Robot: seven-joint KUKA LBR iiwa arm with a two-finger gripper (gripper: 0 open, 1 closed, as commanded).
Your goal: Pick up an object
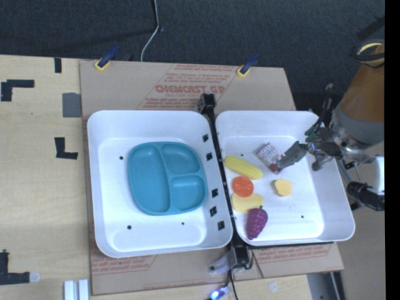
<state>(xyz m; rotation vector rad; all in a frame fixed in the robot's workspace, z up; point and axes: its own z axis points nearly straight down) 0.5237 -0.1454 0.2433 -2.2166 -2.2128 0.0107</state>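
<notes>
The right bin (325, 224) holds several toy foods. A small grey and red packet (266, 151) lies near its middle. A long yellow piece (242, 166) lies at the left wall, with an orange ball (242, 186) and a yellow lump (247, 200) below it. Purple grapes (256, 222) sit near the front, and a small yellow piece (282, 187) lies apart toward the right. My gripper (286, 160) reaches in from the right, low over the bin. Its dark tip is right beside the packet's right edge. Nothing visibly hangs from it.
The left bin (106, 230) holds a blue divided plate (167, 177). A black divider with clips (215, 167) runs between the bins. The arm's grey and orange body (365, 105) stands over the right bin's right rim. Cardboard (187, 86) lies under both bins.
</notes>
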